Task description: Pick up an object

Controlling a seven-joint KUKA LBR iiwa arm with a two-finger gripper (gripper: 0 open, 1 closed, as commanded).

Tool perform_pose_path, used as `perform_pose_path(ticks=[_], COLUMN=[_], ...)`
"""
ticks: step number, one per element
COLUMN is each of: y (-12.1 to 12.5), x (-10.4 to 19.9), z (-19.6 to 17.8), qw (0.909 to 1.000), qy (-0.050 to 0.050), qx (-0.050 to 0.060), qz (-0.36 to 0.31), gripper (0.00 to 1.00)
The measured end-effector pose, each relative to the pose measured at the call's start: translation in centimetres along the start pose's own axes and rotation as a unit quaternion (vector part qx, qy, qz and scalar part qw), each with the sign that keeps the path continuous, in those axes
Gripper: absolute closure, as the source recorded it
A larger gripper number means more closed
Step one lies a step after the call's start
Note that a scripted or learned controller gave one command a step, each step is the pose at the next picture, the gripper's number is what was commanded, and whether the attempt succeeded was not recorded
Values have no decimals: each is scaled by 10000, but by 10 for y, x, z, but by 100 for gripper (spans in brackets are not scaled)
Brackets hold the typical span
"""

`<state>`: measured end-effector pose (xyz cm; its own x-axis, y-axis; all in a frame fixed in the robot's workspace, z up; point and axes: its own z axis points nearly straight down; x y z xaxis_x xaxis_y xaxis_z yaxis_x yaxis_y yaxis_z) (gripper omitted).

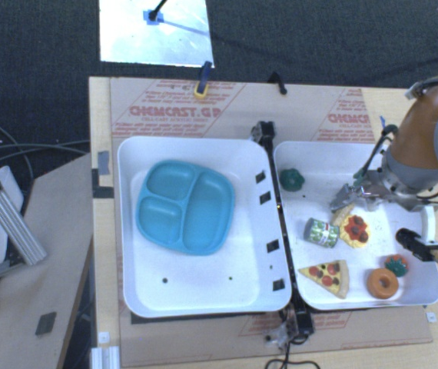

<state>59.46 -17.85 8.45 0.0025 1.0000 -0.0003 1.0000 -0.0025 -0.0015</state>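
Metal claw [343, 201] above rt bin [311, 156].

The two bins [204, 148] look like smooth, shiny white plastic. The blue plate [184, 206] is smooth plastic too. The board [227, 106] under them looks like brown cardboard, flat and dull.

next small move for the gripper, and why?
Probably ease straight down. The gripper sits low in the right bin, beside the round pizza toy and green can, with nothing visibly held.
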Motion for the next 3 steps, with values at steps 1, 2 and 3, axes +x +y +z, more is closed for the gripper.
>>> perform_pose_path(ticks=[1, 2, 3], y=[-73, -110, -52], x=[4, -31, -28], z=[0, 0, -1], qw=[10000, 10000, 10000], qy=[6, -1, -10], qx=[10, -2, -42], qz=[-2, 4, -41], gripper=[0, 0, 0])
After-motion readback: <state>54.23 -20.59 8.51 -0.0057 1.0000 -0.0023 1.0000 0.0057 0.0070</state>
